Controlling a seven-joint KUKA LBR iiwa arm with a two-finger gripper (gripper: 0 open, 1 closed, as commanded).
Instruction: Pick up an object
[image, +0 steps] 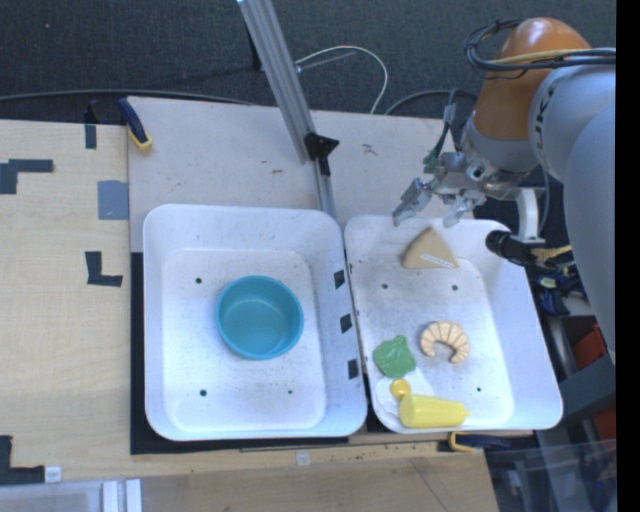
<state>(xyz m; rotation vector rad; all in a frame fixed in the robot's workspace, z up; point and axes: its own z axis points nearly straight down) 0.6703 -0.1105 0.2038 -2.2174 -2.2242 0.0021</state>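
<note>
Two bins: shallow, white, side by side on the table — left bin, right bin
Left bin contents: one blue bowl, upright, near the middle of the floor
Right bin contents: four small things, well apart from the bowl
Wedge: tan, triangular piece at the far end of the right bin, lying flat, point toward the far rim
Croissant: pale brown toy croissant near the middle of the right bin, apart from the wedge
Green piece: leafy green lump by the bin's left wall, just beside the croissant's level
Yellow piece: yellow bottle-like thing on its side at the near rim, close below the green piece
Arm: grey with an orange band, reaching in from the right, over the far right corner of the right bin
Hand: hand above the far rim of the right bin, just beyond the wedge — two fingers spread apart, nothing between them
Pole: slanted grey metal bar crossing the table above the seam between the bins
</note>
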